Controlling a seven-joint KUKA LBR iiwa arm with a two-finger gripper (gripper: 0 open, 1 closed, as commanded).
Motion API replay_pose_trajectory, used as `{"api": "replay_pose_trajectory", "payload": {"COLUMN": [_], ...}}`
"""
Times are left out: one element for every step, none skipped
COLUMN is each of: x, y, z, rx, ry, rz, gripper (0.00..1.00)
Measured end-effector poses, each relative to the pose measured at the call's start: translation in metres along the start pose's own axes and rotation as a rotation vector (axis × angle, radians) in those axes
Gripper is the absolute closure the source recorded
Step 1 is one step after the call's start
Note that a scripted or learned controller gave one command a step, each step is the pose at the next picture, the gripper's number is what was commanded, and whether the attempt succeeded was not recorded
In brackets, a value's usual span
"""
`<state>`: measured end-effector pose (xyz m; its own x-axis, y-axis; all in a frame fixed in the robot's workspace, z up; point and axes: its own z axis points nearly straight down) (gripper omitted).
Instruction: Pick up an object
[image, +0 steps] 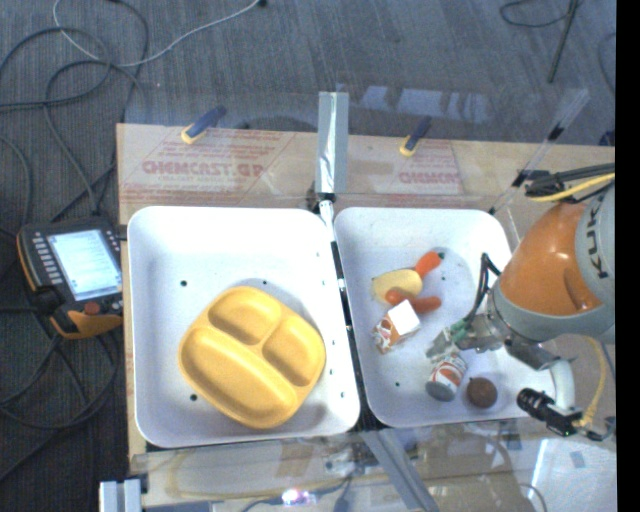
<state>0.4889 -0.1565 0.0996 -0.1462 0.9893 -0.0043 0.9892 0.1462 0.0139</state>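
Observation:
In the right bin (400, 228) lie several small objects. An orange carrot-shaped piece (428, 263) sits by a yellow piece (396, 283) and a red piece (424, 303). A white-topped box (398, 324) lies below them. Nearer the front are a small orange-and-white can (446, 377) on its side and a brown ball (482, 392). My gripper (455, 340) hangs low over the bin, just above the can and right of the box. The arm's orange band (545, 270) hides the bin's right side.
The left bin (150, 300) holds a large yellow compartment tray (253, 355). A metal divider post (330, 150) stands between the bins at the back. A teach pendant (70, 270) lies off the bench at the left.

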Motion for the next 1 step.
{"api": "replay_pose_trajectory", "payload": {"x": [0.0318], "y": [0.0581], "z": [-0.1171], "rx": [0.014], "ry": [0.005], "rz": [-0.165], "gripper": [1.0]}}
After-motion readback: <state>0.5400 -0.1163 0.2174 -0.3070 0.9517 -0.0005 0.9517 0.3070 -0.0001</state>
